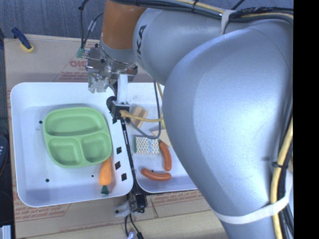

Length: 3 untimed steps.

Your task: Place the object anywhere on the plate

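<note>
My left bin (22, 133) holds the green plate (77, 136), with the carrot (105, 173) on the bin floor just beside its near-right corner. The gripper (98, 83) hangs over that bin's far rim; whether it is spread or pressed together, I cannot tell. The right bin (167, 185) holds a checked pad (147, 146) and two sausages (156, 174).

arm (209, 98) | partial letters "ka" | cardboard (55, 54) | red print, too blurred to read

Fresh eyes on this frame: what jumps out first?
The grey arm looms over the view's right half, covering much of the right bin. In the left bin lies a bright green three-compartment plate, with an orange carrot beside its lower right corner, not on it.
</note>
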Motion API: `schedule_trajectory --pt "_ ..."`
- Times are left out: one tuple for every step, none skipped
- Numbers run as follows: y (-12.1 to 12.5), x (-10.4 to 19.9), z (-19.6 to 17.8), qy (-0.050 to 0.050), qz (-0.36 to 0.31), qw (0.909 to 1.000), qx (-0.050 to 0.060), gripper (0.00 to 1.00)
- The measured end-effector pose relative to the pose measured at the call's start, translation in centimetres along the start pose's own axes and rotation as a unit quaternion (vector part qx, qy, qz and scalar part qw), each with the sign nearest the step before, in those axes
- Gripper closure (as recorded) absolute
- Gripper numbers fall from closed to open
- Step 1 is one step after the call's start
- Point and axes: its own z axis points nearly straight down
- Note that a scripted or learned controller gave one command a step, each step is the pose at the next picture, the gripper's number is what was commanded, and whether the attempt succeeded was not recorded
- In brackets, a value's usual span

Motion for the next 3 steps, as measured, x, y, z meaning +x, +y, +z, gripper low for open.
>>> schedule_trajectory --pt "0.01 0.04 -0.02 0.000 0.000 1.0000 0.000 0.00" --pt "0.01 0.04 -0.02 0.000 0.000 1.0000 0.000 0.00" --pt "0.01 0.04 -0.03 0.000 0.000 1.0000 0.000 0.00"
